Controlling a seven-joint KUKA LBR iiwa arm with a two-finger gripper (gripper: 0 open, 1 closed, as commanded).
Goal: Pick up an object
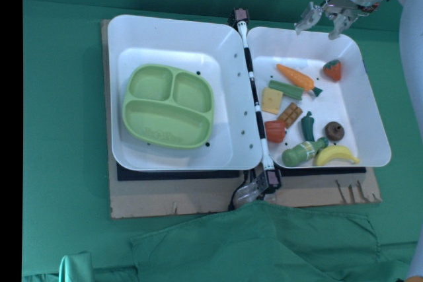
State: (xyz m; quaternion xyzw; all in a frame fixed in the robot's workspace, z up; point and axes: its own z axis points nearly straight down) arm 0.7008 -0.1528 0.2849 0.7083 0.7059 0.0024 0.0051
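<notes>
End effector (324,18) hangs above the far rim of the right bin (373,122), fingers spread wide, nothing between them, touching nothing. Orange band of the arm sits just above the wrist, toward the view's upper right.

Step in hand, as judged: pre-grasp. No object selected by contact yet; the pick has not begun.

Contents, all placed relative to the right bin:
- strawberry (332,69) near the far right corner, closest item to the end effector.
- carrot (295,76) across the far middle, lying at a slant.
- green pod (285,90) just beside the carrot, on its near side.
- yellow cheese block (271,101) by the left wall.
- brown waffle piece (289,115) in the centre.
- red tomato (275,131) against the left wall, nearer the front.
- dark green pepper (308,126) centre front.
- brown round piece (334,131) to the right of the pepper.
- green bottle (301,153) and banana (335,155) along the near wall, close together, possibly touching.

Outside the right bin, on its left: second bin holding a green divided plate (168,105). Both rest on the worktop.

Next move, as judged: choose a target, translate inward over it, align the fingers across its narrow axis, descend. The strawberry stands apart from its neighbours; the near-wall cluster risks a double contact.
</notes>
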